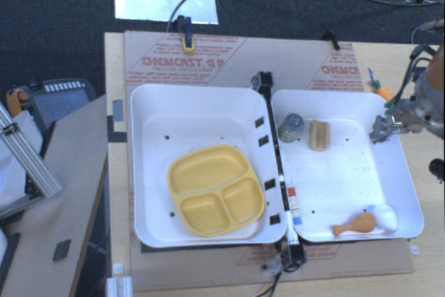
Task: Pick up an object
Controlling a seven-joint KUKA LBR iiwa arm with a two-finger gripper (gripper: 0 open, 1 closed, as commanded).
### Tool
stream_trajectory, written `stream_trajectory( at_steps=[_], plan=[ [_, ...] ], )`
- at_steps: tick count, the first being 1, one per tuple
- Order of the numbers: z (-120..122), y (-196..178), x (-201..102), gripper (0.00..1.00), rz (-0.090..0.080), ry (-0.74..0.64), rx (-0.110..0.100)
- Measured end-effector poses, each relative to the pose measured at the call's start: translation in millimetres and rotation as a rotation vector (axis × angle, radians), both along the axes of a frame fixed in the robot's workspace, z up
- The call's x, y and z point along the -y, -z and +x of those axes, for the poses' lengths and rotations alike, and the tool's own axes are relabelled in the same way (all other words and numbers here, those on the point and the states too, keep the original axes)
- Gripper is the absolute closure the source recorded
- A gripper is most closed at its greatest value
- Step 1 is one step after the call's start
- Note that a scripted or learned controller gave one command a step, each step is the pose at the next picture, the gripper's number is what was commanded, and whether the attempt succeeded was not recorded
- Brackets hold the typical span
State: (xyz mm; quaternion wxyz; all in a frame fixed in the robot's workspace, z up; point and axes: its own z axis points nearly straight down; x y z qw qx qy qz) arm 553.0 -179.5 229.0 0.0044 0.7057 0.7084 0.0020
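In the right bin [348, 177] lie a small grey-blue can [290, 127] and a tan bread-like piece [319, 135] near the back left. A brown drumstick toy [355, 224] and a white rounded object [386, 217] rest by the front right corner. My gripper [384, 127] hangs over the right bin's far right rim, apart from all of these, and nothing shows between its fingers.
The left bin [201, 115] holds a yellow divided tray [216, 189]. A black divider strip [274, 163] runs between the bins. The arm [425, 97] comes in from the right. A clamp [188, 35] sits at the cardboard's back edge.
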Motion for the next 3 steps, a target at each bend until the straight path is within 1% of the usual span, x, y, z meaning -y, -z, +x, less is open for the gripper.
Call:
stream_trajectory(
  at_steps=[1, 2, 3],
  plan=[
    [1, -8, 0, 1.00, 0.002, 0.000, -0.005],
    [5, -1, -59, 1.00, 0.006, -0.006, -0.007],
    [-9, 4, -112, 1.00, 0.005, -0.006, -0.008]
  ],
)
